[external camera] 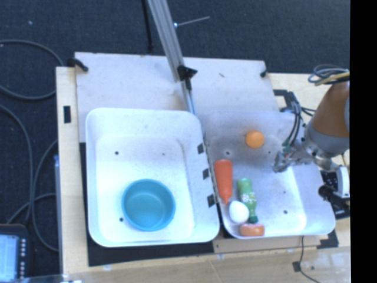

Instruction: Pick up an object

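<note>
The right bin (293,197) holds a small orange ball (254,139) near its back. An orange carrot (223,178) lies along its left wall. Beside the carrot are a green bottle (247,198) and a white egg (238,211), and a small orange-red piece (252,230) rests at the front rim. My gripper (281,161) is low over the bin's right half, to the right of the ball and a little nearer the front, apart from every object. Nothing shows in its grasp.
The left bin (100,128) holds a blue bowl (148,204) in its front part. A slanted metal pole (168,31) runs from the top down to the gap between the bins. Cables hang off the arm's wrist (294,122).
</note>
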{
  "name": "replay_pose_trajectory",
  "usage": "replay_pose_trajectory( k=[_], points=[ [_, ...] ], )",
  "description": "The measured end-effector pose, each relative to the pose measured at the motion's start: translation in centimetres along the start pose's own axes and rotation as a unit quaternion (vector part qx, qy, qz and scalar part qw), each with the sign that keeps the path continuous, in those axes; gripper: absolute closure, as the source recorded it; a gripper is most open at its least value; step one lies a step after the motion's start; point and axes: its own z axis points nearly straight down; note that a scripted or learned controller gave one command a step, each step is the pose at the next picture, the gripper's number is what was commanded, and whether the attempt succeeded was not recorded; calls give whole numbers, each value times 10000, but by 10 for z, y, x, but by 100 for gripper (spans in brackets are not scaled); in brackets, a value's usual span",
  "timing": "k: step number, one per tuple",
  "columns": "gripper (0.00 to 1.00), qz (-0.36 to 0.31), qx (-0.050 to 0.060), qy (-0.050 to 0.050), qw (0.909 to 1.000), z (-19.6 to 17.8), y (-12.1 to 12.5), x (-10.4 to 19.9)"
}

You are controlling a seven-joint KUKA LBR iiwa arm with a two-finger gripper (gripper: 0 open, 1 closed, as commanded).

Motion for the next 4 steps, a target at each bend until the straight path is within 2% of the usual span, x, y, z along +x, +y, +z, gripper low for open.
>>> replay_pose_trajectory(
  k=[2,3,4],
  points=[
    [100,-28,-25,3,10000,-120,-3,-2],
    [100,-46,-13,13,10000,-134,1,52],
    [100,-39,24,18,10000,-129,13,106]
  ],
)
